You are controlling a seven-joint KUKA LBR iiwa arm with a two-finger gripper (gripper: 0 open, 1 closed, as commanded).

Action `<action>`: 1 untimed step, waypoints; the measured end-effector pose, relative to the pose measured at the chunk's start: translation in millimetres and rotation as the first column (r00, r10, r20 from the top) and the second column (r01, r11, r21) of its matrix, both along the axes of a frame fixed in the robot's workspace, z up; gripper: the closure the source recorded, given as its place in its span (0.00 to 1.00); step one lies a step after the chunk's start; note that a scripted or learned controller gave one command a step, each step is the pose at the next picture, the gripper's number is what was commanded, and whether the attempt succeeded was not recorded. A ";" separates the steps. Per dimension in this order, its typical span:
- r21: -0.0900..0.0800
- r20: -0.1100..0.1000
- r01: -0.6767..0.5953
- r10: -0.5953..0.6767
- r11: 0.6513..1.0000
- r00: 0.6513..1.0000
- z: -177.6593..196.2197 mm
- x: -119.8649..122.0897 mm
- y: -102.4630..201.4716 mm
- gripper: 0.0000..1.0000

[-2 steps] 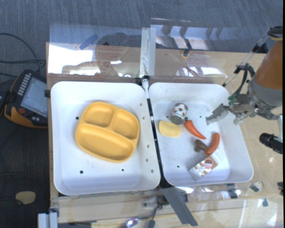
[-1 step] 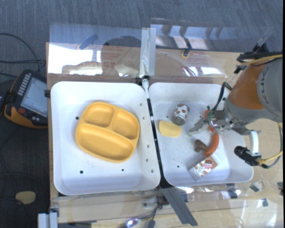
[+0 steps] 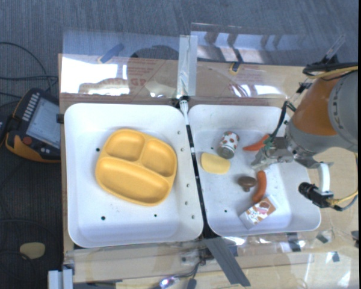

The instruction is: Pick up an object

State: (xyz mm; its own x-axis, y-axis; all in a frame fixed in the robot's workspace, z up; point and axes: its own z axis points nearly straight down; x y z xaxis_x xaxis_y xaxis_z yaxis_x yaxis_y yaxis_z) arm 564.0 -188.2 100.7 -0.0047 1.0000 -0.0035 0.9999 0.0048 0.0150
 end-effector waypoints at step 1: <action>0.000 -0.003 0.000 0.000 1.000 1.000 -1.6 -0.7 0.0 0.00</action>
State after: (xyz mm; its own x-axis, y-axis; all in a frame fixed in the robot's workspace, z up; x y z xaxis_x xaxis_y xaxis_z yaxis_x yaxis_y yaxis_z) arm 563.2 -188.1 99.1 -0.0046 1.0000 -0.0031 0.9999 0.0047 0.0124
